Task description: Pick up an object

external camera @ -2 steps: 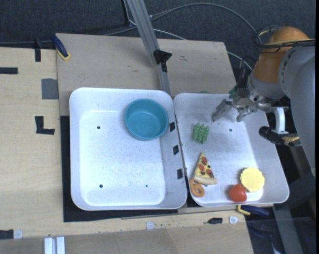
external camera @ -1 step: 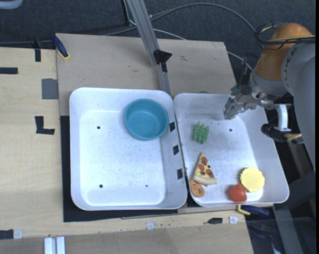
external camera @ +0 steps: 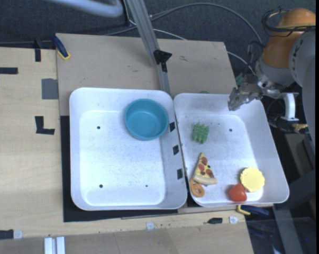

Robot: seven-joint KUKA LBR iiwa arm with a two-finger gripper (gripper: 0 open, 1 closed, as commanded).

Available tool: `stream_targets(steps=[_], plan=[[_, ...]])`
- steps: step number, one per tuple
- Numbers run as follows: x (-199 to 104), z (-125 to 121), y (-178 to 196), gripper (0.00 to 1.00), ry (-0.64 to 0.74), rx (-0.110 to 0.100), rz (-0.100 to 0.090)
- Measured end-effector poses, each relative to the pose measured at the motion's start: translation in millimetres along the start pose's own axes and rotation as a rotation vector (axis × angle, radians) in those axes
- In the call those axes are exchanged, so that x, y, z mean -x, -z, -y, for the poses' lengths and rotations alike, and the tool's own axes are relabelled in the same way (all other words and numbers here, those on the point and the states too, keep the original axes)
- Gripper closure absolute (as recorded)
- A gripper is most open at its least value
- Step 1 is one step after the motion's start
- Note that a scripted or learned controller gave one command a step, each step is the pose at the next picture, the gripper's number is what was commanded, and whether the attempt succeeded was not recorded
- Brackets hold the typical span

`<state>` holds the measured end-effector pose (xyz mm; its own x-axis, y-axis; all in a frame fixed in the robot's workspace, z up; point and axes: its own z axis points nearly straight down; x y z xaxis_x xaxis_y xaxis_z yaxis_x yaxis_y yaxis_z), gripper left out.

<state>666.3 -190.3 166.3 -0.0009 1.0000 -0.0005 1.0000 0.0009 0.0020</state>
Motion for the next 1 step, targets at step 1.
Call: stream_targets(steps=[1], plan=[[7.8,-2.9,46.0,1.00,0.000,0.000,0.000]])
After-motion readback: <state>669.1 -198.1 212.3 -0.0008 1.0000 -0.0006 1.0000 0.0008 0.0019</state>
